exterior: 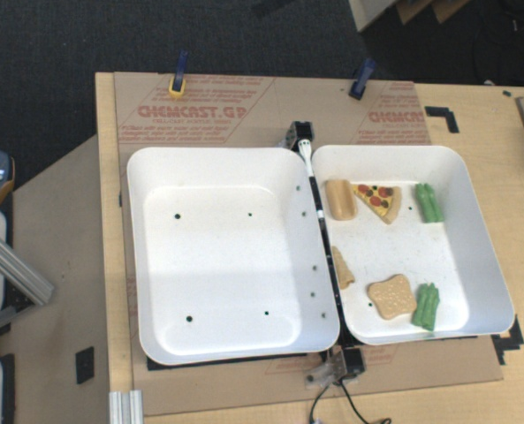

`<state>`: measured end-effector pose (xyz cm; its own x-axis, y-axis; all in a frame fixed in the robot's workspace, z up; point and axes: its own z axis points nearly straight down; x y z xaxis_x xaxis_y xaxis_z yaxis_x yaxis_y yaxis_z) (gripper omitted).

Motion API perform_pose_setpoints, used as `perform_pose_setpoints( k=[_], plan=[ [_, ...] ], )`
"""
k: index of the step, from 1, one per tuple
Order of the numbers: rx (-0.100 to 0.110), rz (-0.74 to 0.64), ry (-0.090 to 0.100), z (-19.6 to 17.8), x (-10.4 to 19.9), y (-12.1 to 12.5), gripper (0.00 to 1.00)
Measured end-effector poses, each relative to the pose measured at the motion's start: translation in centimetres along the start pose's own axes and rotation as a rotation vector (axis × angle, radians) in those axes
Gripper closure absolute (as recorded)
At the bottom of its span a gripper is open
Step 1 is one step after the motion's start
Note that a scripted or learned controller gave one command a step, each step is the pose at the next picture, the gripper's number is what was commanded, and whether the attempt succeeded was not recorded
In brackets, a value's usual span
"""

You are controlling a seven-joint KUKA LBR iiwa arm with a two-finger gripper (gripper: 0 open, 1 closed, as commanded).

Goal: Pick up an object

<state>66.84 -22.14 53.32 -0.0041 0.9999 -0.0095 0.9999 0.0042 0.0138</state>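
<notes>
The right bin (pixel 469 228) holds several toy foods. A tan bread roll (pixel 338 198) lies at its upper left, with a pizza slice (pixel 378 199) beside it and a green vegetable (pixel 429 202) further right. A small tan piece (pixel 341 268) rests against the left wall. A slice of toast (pixel 391 296) lies near the front, touching a second green vegetable (pixel 426 306) on its right.
The left bin (pixel 222 254) stands beside the right one, their rims meeting along a black strip (pixel 319 228). Both sit on a cardboard sheet (pixel 244 104) held by two clamps (pixel 178 81) at the back. Cables (pixel 337 387) trail off the front edge.
</notes>
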Motion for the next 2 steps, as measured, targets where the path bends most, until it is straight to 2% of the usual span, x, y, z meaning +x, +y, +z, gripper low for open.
perform_pose_setpoints(
  k=[1, 2],
  plan=[
    [-0.006, -0.002, -0.004, -1.16, 0.09, 0.09, 1.0],
    [-0.005, -0.002, -0.003, -1.11, 0.09, 0.09, 0.0]
  ],
)
